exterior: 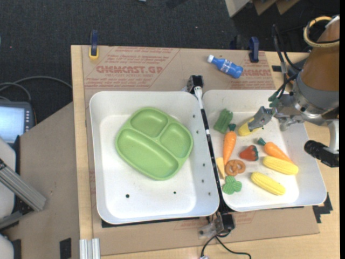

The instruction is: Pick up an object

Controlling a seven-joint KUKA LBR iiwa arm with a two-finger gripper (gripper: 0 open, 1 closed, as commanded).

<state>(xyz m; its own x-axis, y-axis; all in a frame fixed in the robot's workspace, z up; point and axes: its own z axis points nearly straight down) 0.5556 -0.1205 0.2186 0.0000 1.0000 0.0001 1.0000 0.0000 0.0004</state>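
Your hand (pixel 257 121), its grip state impossible to tell, hovers by the small yellow toy (pixel 245 129): light, stiff, slick plastic; pinch across its middle.

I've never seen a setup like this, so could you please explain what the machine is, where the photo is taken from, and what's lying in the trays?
One fixed camera looks down at a slant on a bench. The grey arm entering from the right is a robot; its claw hangs over the right bin, close to a small yellow piece. I can't tell whether it grips anything. That bin holds toy food: carrots, corn, a pretzel. The left bin holds a green divided plate. A blue bottle lies on the bench behind the bins.
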